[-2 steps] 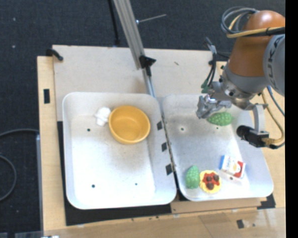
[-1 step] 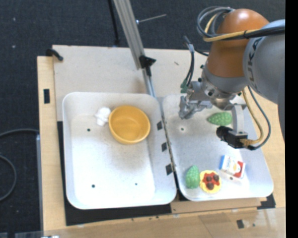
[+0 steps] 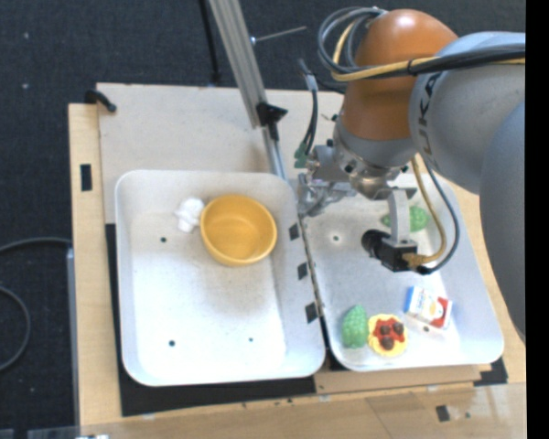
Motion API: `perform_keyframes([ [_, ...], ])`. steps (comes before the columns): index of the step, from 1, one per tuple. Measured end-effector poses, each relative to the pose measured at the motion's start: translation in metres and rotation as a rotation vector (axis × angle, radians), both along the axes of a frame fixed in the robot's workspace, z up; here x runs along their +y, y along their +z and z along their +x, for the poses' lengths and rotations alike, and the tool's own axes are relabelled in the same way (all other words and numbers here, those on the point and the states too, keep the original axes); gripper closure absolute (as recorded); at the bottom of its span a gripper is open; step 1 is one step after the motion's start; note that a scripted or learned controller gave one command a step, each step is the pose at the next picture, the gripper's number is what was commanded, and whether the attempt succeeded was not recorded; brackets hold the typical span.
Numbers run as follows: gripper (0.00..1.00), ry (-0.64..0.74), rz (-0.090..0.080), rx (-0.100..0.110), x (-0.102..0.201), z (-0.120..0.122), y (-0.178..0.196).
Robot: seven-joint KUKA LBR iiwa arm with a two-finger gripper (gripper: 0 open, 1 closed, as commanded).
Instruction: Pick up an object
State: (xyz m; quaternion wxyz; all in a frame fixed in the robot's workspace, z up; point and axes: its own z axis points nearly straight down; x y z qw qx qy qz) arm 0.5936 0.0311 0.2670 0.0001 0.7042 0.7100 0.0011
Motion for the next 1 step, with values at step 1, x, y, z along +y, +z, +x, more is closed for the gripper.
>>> perform_keyframes([
  [1, 1.0, 0.0, 0.0, 0.001, 0.0566, 0.0038, -0.002],
])
